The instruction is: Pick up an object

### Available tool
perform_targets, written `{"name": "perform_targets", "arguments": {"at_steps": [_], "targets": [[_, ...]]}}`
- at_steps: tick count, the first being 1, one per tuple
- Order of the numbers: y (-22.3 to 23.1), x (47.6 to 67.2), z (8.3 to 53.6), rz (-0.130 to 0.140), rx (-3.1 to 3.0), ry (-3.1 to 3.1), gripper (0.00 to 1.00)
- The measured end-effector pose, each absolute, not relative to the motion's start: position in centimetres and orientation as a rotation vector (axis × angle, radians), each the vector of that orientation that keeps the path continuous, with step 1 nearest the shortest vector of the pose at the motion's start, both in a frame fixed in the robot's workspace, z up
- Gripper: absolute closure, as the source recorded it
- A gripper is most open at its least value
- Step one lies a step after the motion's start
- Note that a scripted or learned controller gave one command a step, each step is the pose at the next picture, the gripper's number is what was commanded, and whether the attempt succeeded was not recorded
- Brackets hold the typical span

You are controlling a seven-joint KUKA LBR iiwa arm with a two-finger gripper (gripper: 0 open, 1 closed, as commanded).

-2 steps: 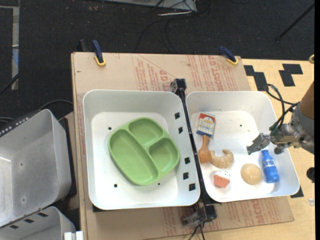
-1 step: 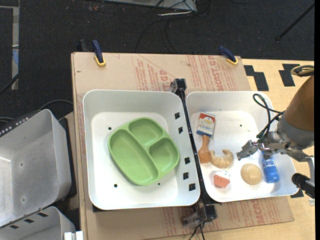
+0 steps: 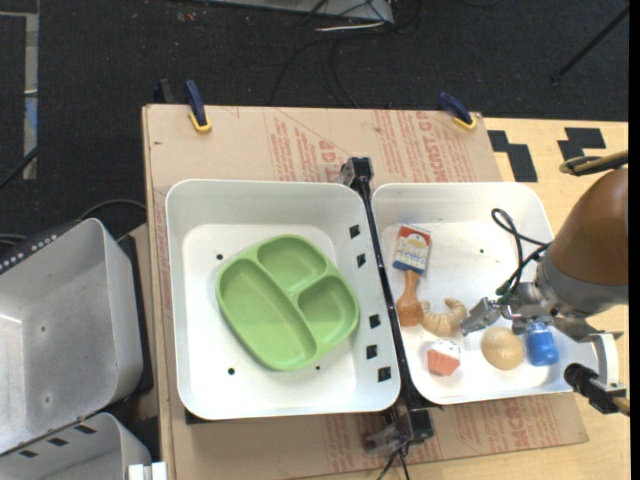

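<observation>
A grey KUKA arm with an orange band (image 3: pixel 607 208) reaches in from the right over the right-hand white bin (image 3: pixel 455 208), its wrist bent down so the end effector (image 3: pixel 490 313) sits low near the bin's lower right part, dark fingers pointing left toward a cluster of objects; whether they are parted or closed cannot be told, and nothing is seen held between them. Just beside the fingers lie a tan croissant-like piece (image 3: pixel 445 317), a round beige ball (image 3: pixel 502 349) and a small blue object (image 3: pixel 541 347). A brown wooden spoon-like piece (image 3: pixel 410 302) runs roughly top to bottom, its rounded end nearest the camera. Above it a small red, white and blue box (image 3: pixel 412 247) stands with print too small to read. A white and red item (image 3: pixel 443 357) rests near the bin's front edge. The left bin (image 3: pixel 190 268) holds a green divided plate (image 3: pixel 288 301). Red lettering on the cardboard desk (image 3: pixel 300 143) is upside down and unclear.
</observation>
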State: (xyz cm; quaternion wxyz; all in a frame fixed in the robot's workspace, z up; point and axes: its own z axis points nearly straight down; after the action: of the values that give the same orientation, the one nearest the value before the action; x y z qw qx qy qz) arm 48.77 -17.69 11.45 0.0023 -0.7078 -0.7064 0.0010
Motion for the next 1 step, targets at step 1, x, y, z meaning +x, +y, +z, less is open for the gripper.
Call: {"name": "perform_targets", "arguments": {"at_steps": [1], "targets": [[-17.66, 48.77, 9.11, 0.001, -2.223, -2.219, 0.00]]}}
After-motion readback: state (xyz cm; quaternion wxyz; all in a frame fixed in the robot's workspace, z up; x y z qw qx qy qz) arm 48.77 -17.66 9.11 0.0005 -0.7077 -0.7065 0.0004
